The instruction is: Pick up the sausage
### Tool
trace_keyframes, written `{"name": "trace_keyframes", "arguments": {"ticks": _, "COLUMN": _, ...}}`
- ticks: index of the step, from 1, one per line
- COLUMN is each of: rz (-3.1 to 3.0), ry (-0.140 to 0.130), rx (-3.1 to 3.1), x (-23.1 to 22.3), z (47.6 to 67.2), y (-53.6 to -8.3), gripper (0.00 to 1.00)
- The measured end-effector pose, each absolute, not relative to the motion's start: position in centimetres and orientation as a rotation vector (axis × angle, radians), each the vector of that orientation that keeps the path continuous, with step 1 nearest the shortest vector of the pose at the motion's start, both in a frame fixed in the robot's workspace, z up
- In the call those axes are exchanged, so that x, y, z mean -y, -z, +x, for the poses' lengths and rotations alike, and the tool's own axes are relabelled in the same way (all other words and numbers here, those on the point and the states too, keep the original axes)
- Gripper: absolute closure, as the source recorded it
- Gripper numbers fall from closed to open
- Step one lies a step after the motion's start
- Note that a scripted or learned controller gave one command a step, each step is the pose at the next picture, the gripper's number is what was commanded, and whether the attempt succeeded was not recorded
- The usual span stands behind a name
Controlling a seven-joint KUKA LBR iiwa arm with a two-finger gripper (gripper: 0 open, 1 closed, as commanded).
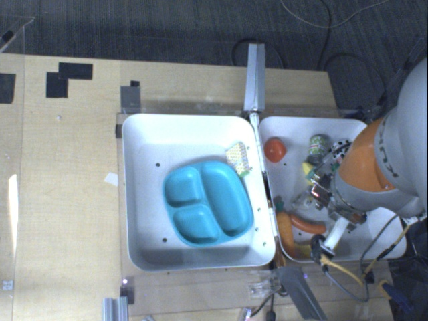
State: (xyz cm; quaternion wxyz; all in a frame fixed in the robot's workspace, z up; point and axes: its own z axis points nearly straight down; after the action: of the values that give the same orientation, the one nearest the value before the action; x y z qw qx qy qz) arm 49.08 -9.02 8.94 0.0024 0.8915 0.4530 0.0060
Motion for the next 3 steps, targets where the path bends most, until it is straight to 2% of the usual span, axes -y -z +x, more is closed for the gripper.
{"name": "trace_keyframes", "arguments": {"ticks": 1, "rz": 2.157, "ry": -0.012, "rx": -2.27, "x": 9.4, "z": 55.5, "y": -8.9, "gripper": 0.0}}
{"name": "trace_keyframes", "arguments": {"ticks": 2, "rz": 2.212, "ry": -0.013, "rx": -2.217, "x": 11.1, "z": 49.4, "y": -9.0, "gripper": 0.0}}
{"name": "trace_keyframes", "arguments": {"ticks": 3, "rz": 2.258, "ry": -0.012, "rx": -2.15, "x": 9.2, "z": 49.2, "y": -9.1, "gripper": 0.0}}
